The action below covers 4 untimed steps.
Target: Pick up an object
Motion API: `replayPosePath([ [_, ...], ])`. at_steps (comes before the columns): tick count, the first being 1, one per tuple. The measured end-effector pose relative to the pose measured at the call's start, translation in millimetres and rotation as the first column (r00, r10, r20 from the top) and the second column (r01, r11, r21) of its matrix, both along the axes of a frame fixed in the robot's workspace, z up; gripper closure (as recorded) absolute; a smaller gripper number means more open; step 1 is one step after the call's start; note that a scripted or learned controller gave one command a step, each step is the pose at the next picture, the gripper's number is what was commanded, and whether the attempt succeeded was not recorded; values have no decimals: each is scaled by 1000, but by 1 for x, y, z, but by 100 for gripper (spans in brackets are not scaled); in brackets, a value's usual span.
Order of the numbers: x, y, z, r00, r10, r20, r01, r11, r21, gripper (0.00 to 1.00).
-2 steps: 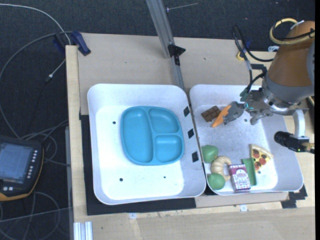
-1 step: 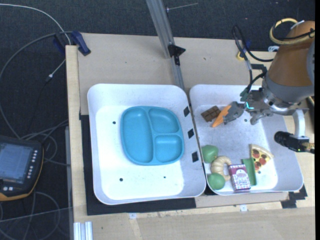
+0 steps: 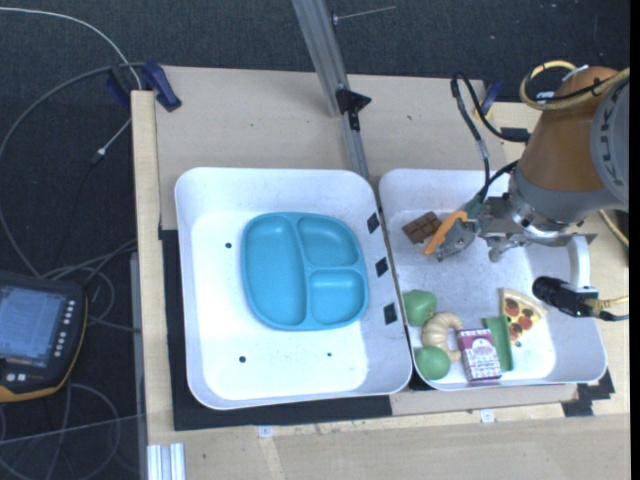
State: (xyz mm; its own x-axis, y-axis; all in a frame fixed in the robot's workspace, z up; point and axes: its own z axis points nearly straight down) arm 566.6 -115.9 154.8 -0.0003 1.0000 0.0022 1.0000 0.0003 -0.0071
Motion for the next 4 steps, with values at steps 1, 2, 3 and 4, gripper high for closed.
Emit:
replayPosePath([
  [1, 6, -4, -48, 1000, 0, -1, 0, 1000, 0, 0],
  [2, 6, -4, -63, 1000, 0, 2, 0, 1000, 0, 0],
  [3, 7, -3, -51, 1000, 1, 6, -1, 1000, 0, 100],
  [4, 2, -11, 1, 1000, -1, 13, 1, 1000, -4, 100],
])
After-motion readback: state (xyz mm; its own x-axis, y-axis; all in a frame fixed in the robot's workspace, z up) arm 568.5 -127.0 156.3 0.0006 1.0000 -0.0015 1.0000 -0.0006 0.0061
